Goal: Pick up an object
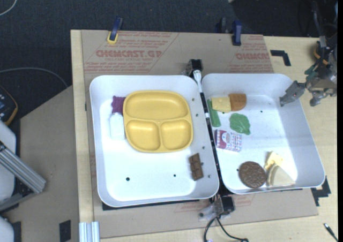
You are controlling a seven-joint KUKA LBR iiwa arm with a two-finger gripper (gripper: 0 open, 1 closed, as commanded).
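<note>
My gripper (301,96) hangs over the right bin's (308,128) far right corner, fingers spread open with nothing between them. In that bin lie a tan bread piece (238,101) beside a pale yellow block (220,104), a green strip (215,118), a green leafy piece (240,123), a pink and white packet (228,140), a round brown cookie (252,174) and a yellow-white wedge (276,168). All of them lie left of and nearer the camera than the gripper, apart from it.
The left bin (102,144) bears a yellow divided plate (158,120), a purple item (118,104), a white bottle (116,126) and a brown chocolate bar (196,166). A black clamp (195,67) sits where the bins meet at the back.
</note>
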